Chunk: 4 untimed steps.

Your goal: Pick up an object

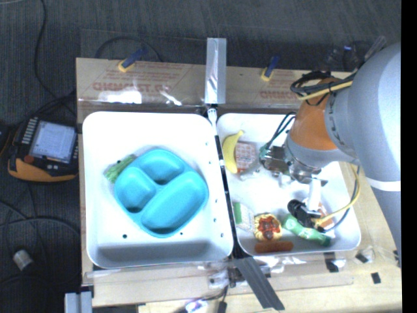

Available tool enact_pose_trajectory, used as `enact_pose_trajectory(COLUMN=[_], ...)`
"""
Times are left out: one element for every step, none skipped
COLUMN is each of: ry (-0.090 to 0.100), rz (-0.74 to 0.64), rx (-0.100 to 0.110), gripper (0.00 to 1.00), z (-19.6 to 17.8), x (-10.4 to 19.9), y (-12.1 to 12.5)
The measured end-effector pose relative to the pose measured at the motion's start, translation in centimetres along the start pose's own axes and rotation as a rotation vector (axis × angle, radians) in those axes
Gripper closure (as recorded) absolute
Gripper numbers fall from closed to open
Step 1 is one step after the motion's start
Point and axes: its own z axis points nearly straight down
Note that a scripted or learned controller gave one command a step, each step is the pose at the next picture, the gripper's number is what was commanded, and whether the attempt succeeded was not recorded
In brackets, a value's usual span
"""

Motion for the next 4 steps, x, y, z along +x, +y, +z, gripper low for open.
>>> enact_pose_trajectory(ry=[-0.003, -0.003, -0.002, -0.002], rz=[0.011, -0.205, -0.172, -0.173], rx=[0.018, 0.005, 0.001, 0.008], gripper=[0.0, 0.0, 0.0, 1.0], z=[-7.0, 0.0, 0.1, -0.6], x=[-4.5, 0.0, 1.5, 1.5], y=[0.2, 1.4, 5.5, 5.5])
